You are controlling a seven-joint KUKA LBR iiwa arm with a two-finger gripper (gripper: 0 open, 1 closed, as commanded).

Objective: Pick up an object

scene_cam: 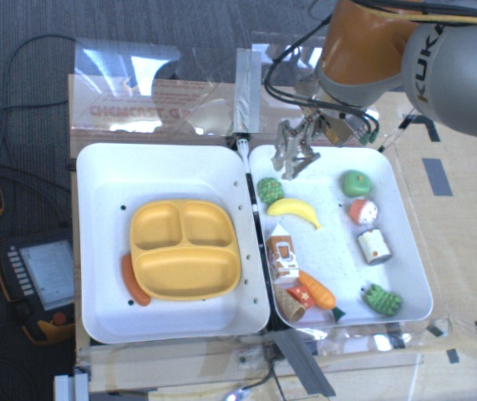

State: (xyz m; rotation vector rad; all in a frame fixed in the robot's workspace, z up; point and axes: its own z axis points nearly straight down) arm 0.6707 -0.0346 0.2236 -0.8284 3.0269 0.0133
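In the left white bin [96,224], a yellow divided tray [185,249] lies beside an orange sausage [134,281]. The right bin [409,224] holds broccoli [270,190], a banana [295,211], a carton [282,257] with unreadable print, a carrot [316,291] and a green apple [356,182]. The gripper [295,159] hangs at that bin's back-left corner, holding nothing; whether its fingers are parted I cannot tell, and "KU" shows on the arm [443,65].
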